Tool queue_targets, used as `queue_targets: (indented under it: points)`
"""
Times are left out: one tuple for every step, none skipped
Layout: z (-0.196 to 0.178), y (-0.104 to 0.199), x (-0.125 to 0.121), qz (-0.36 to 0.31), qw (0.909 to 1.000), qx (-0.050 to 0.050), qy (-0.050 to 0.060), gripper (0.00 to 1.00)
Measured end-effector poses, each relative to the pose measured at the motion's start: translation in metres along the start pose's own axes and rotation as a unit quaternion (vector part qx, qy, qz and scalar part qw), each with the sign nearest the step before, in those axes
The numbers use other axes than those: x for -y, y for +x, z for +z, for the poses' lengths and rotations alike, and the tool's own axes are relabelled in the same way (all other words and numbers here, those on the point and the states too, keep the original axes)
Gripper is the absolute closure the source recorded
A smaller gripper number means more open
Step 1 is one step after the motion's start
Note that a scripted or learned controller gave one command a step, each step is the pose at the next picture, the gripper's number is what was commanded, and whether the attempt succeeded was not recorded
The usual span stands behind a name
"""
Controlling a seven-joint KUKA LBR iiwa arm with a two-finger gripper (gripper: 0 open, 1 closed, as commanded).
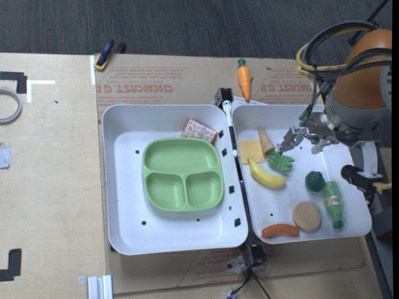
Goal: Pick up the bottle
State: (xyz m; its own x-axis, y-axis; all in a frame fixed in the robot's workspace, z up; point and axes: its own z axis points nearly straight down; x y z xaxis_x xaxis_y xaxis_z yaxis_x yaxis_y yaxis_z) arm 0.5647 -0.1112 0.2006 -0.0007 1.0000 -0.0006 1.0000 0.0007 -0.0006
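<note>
The green plastic bottle (333, 204) lies on its side near the front right corner of the right bin (283, 221), its label facing up, just beside a dark green knobbly ball (315, 180) and a round tan disc (307, 216). The metal claw (290, 141) hangs over the middle of that bin, above a leafy green piece (280, 161), well apart from the bottle; whether it is apart or together I cannot tell. A smooth yellow banana (267, 175) curves nearby. The left bin (124, 229) holds a glossy green three-part tray (183, 174).
</note>
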Motion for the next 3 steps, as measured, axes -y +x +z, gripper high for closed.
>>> queue_targets:
  points:
    - [0.099, 0.000, 0.000, 0.112, 0.9937, 0.000, 0.000, 0.00]
    - [0.089, 0.000, 0.000, 0.113, 0.9936, 0.000, 0.001, 1.00]
    - [-0.011, 0.034, 0.088, 0.229, 0.9735, 0.000, 0.001, 1.00]
